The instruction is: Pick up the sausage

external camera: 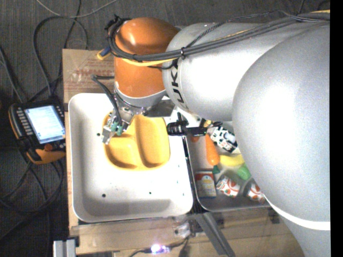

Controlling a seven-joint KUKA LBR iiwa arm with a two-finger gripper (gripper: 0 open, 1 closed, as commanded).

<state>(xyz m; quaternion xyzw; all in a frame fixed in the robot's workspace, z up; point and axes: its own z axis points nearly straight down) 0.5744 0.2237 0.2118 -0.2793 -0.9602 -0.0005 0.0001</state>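
An orange-red elongated item [213,152], which looks like the sausage, lies in the right bin [199,199] near its left wall, partly under the arm. My gripper [111,129] hangs over the left bin [86,197], at the upper left edge of a yellow divided plate [144,146]. It is well to the left of the sausage, across the wall between the bins. The grey arm and its orange band [140,52] hide the far part of both bins.
In the right bin, a white-and-black item [225,138], a yellow piece [233,160], a green piece [244,172], a small can [205,184] and a white-and-orange object [230,187] crowd around the sausage. A handheld pendant [40,125] lies off the bench at left.
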